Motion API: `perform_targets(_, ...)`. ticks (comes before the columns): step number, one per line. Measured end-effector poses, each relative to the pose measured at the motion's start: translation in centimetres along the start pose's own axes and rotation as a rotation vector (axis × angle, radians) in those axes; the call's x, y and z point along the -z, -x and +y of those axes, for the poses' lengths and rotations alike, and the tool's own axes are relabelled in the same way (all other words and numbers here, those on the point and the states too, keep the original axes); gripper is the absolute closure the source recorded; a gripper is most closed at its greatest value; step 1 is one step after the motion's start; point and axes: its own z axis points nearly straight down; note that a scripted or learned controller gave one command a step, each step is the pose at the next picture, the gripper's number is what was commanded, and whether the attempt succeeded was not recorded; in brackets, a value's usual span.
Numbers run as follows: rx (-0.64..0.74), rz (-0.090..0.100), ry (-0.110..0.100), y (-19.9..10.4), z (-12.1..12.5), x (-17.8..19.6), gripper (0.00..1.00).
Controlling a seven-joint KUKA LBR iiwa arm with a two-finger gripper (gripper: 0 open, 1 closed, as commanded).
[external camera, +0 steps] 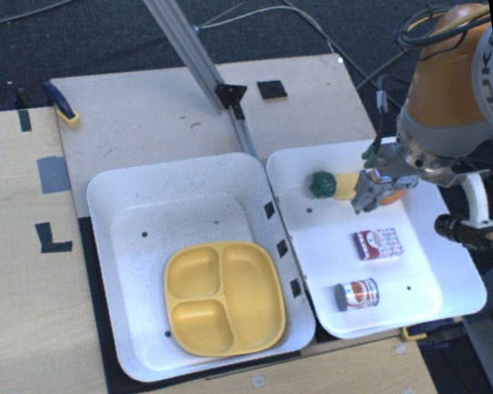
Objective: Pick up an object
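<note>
My gripper [368, 198] hangs low over the back of the right bin [445, 295], beside a yellow object [346, 187] and partly over an orange object [392, 198]. A green ball [323, 184] lies just left of the yellow one. Nearer the front lie a red and white packet [377, 243] and a small red and white can [358, 294] on its side. I see nothing between the fingers.
The left bin [127, 255] holds a yellow divided plate [224, 298]. A slanted metal pole [186, 40] rises behind the bins. The grey and orange arm [450, 87] fills the right side above the right bin.
</note>
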Motion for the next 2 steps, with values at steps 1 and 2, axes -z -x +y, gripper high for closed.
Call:
perform_targets(1,0.002,0.001,-0.001,-6.0,-1.2,-1.2,1.0)
perform_targets(2,0.003,0.001,0.0,-11.3,-2.6,-0.4,1.0)
